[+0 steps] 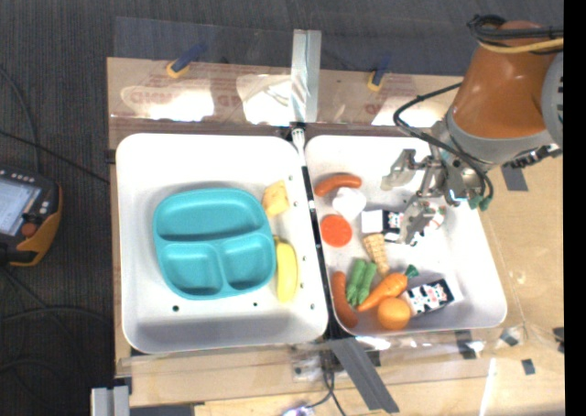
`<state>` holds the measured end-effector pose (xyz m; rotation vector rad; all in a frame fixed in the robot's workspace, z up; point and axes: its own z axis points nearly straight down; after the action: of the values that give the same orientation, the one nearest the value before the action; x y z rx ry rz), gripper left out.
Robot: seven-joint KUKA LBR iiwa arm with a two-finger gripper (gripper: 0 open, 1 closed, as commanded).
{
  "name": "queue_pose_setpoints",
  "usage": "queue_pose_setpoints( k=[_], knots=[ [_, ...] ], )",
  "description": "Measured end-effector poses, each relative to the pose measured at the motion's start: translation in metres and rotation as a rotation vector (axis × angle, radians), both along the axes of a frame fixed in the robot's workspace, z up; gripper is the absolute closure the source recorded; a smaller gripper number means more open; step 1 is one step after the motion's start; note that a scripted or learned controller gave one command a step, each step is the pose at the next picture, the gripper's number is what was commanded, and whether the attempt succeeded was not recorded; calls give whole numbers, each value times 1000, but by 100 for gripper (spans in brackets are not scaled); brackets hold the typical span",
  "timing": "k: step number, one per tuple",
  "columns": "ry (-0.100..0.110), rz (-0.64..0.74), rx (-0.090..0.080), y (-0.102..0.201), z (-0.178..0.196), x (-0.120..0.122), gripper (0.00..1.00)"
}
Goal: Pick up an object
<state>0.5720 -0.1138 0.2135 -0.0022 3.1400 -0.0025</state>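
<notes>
Left bin [137,222]: teal tray [215,240], banana [287,272]. Right bin [476,263]: toy foods, small card [396,222]. Gripper [417,208]: fingers spread, nothing held, poised above the card. Step: approach. Next: descend, close.

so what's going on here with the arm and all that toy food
A grey KUKA arm with an orange band reaches in from the right, and its pincer hangs over the right bin, above a small black-and-white box. That bin also holds toy food: a sausage, a carrot, an orange and green beans. Nothing can be seen held in the pincer. The left bin holds a teal divided tray with a banana beside it.
</notes>
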Motion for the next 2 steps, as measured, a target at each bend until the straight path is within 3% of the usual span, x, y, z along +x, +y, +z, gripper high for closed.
queue_pose_setpoints(
  k=[1, 2],
  knots=[
    [-8, 907, -2, -17, -121, -34, 0],
    [-44, 924, -28, -12, -117, -65, 0]
  ],
)
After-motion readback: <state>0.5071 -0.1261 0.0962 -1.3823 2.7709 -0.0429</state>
